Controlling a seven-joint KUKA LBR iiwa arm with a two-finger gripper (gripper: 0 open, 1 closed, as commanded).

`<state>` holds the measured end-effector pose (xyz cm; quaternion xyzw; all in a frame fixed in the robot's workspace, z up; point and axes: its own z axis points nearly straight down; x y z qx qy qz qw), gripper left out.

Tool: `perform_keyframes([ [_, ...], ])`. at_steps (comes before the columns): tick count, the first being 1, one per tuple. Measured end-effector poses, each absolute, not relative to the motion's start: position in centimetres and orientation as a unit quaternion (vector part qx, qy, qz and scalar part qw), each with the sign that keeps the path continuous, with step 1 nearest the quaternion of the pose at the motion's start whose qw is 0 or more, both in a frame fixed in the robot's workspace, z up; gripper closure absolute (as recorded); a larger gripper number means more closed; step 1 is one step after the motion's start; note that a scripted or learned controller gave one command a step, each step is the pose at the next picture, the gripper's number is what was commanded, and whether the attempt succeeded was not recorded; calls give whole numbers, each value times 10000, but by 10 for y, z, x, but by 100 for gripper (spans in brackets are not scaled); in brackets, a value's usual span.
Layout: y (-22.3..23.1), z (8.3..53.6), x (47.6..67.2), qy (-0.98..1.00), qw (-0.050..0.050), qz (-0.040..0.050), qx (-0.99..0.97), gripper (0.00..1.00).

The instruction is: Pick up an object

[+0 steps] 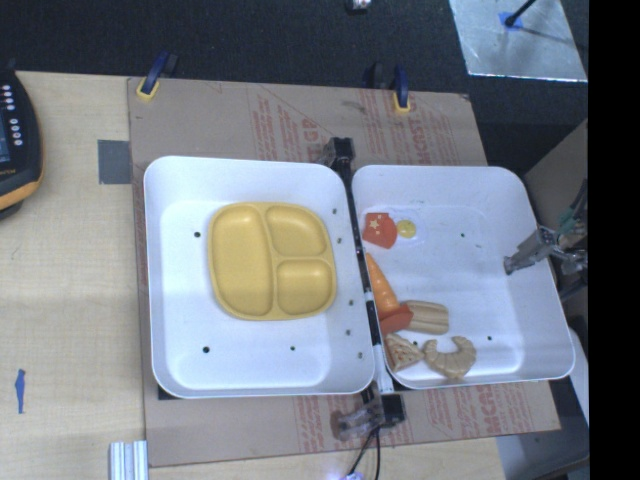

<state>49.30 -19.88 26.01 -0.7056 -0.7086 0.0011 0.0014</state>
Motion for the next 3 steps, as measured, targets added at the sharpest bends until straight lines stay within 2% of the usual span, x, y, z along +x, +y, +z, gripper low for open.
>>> perform_keyframes([
  [1, -172, 107, 559, -7109, 37, 19, -7033, 0],
  [2, -95, 92, 661, -7120, -9, -24, -7022, 0],
  [3, -101, 104, 657, -7107, 8, 6, -7035, 100],
])
